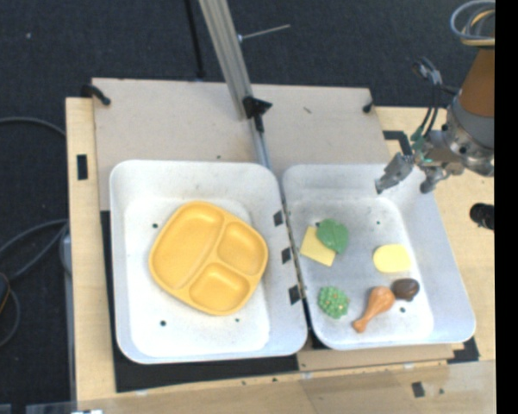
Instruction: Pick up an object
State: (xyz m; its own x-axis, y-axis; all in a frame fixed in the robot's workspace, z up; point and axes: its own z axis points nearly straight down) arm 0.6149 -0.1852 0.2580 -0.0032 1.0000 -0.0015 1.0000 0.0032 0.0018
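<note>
Objects, like your small yellow plastic block point(391, 258), sit untouched; two-finger gripper point(411, 177) at the right bin's point(444, 313) far edge looks open-ish, holding nothing.

Position: one fixed camera, mounted above the bench point(86, 231)
Facing: down at a slant
Range: far enough to frame both white bins, left bin point(129, 188) and right bin point(444, 296), with dark floor around

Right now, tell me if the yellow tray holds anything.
Empty: the yellow tray in the left bin shows three bare compartments.
</note>
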